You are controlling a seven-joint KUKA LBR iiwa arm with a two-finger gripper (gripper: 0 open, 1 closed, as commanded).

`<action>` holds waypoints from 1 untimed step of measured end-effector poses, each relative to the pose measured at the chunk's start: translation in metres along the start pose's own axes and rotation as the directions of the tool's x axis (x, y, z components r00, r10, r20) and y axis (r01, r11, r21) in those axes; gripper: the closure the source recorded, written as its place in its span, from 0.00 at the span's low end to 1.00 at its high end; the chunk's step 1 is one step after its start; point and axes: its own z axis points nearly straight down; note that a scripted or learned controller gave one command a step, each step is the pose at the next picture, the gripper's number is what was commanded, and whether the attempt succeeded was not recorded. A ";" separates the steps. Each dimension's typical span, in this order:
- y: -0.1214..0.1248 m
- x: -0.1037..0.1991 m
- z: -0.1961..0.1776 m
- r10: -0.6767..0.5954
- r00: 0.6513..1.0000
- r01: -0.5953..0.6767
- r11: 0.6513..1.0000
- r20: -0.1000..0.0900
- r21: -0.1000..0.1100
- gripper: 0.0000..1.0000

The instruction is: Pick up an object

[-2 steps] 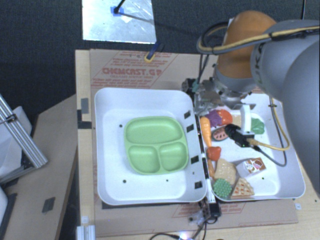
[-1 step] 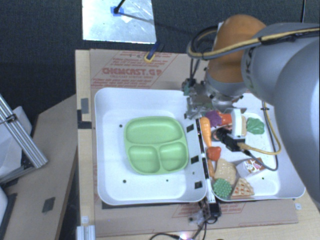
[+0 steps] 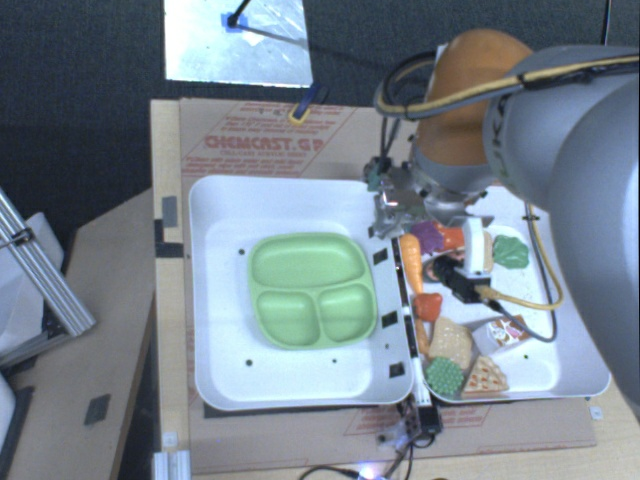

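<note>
Nearest the lens, the grey arm [image 3: 570, 168] is seen reaching in from the right, with its orange band [image 3: 475, 78] above the wrist. At the left, a white bin [image 3: 215, 298] is set on brown cardboard [image 3: 260, 143], and a green divided plate [image 3: 310, 290] is laid flat in its middle. The gripper [image 3: 392, 206] is held low at the far end of the wall shared by the two bins. Whether it is apart or together cannot be told. Just in front of it, in the right bin [image 3: 565, 373], an orange carrot [image 3: 411, 261] is laid along the left wall, with a purple piece [image 3: 428, 236] just beside its far end. Further forward, a red piece [image 3: 428, 306], a tan cracker [image 3: 450, 340], a round green piece [image 3: 445, 376] and a waffle wedge [image 3: 486, 376] are crowded near the front left corner. A small packet [image 3: 505, 333] is seen just right of the cracker. A green leaf [image 3: 510, 251] is placed further back.
</note>
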 end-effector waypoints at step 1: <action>0.007 -0.004 -0.001 0.002 1.000 -0.002 1.000 0.000 -0.001 1.00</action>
